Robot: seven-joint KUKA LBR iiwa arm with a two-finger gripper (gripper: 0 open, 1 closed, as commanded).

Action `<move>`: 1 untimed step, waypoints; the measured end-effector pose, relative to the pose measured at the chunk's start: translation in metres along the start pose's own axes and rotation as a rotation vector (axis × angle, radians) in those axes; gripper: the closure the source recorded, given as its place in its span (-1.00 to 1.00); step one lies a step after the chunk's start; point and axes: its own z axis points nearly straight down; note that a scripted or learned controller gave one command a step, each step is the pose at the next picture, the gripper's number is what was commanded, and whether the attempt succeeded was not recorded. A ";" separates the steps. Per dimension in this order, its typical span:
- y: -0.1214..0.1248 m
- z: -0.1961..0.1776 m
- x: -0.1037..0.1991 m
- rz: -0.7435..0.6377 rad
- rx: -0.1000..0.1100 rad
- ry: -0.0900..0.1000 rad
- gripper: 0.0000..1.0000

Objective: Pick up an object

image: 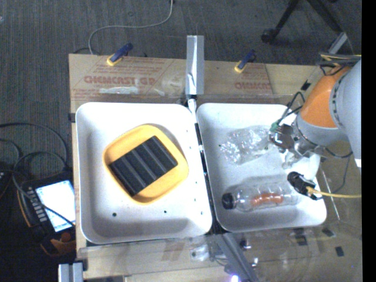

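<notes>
Camera view looks down on my gripper (286, 138) at the far right edge of the right bin (235, 216), beside a crumpled clear plastic wrapper (245, 143). My wrist hides it, so I cannot tell how it stands or whether it has anything. Nearer than the wrapper in the right bin lies a clear bottle (258, 198) with a black cap, its outline hard to read. Left of the right bin, the left bin (94, 216) carries a yellow and black tray (145, 162).
</notes>
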 end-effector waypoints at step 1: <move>-0.027 -0.024 0.014 -0.266 0.010 -0.012 -1.00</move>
